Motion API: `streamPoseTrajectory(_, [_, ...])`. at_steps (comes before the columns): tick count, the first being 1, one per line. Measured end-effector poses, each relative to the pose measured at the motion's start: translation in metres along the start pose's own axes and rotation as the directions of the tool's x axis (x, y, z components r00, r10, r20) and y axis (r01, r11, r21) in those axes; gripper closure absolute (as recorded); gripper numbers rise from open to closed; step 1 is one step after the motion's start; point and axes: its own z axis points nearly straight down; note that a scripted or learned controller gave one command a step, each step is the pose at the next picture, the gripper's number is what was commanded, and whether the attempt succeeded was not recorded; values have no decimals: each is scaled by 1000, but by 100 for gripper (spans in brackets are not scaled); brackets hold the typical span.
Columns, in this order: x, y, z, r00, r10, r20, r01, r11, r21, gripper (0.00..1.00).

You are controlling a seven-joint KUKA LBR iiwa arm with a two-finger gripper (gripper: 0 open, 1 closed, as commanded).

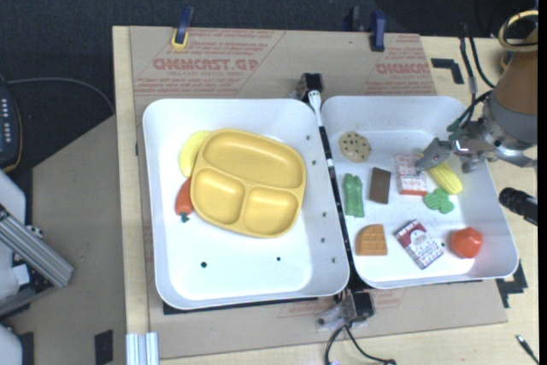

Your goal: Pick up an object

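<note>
The gripper hangs low in the right bin, and whether it's spread wide or pinched is honestly impossible to tell from up here. It sits right at the red-and-white packet, with the yellow corn cob just to that packet's right and a green leafy toy just below the corn. Nothing looks lifted yet.

Big risk: those three are crammed together, so a descent could wedge a tip onto the corn, or just shove the flat packet along the bin floor instead of getting under it. Flat card-like things are awful for pinch grabs.

Further from the packet: cookie, brown bar, waffle, tomato.

Readable text: the cardboard under the bins says "CHEMCAST GP". The packet's print is too small to read.
</note>
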Motion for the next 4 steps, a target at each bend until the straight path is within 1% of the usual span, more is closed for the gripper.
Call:
streamPoseTrajectory(1, [-1, 2, 49, 1000, 2, 3, -2, 1000, -10, 0])
streamPoseTrajectory(2, [-2, 5, 33, 1000, 2, 8, -1, 1000, -19, 100])
streamPoseTrajectory(3, [-12, 6, -24, 1000, 1, 4, -1, 1000, -9, 100])
streamPoseTrajectory(4, [-22, 6, -84, 1000, 1, 6, -1, 1000, -13, 100])
